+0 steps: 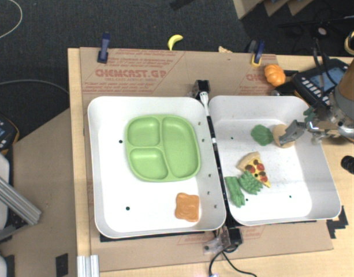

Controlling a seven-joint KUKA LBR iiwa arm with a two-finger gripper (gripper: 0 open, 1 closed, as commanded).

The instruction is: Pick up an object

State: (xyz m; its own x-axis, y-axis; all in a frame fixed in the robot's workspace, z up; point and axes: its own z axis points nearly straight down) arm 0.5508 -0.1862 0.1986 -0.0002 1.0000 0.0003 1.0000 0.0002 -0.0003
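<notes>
My gripper [290, 134] reaches in from the right and hangs low over the upper right part of the right bin [315, 206]. A tan round piece [280, 137] lies right at its tip, partly covered by it. A dark green lump [261, 134] sits just left of that piece. A pizza slice toy [254, 167] lies in the middle of the right bin, with a green leafy toy [241, 187] below it. In the left bin [104, 154] are a light green divided plate [163, 147] and an orange toy [187, 206].
A small orange pumpkin-like toy [274, 74] and a yellow banana toy [174, 41] lie on the cardboard behind the bins. Blue clamps [104, 47] hold the board's far edge. Cables and dark equipment crowd the right side near the arm.
</notes>
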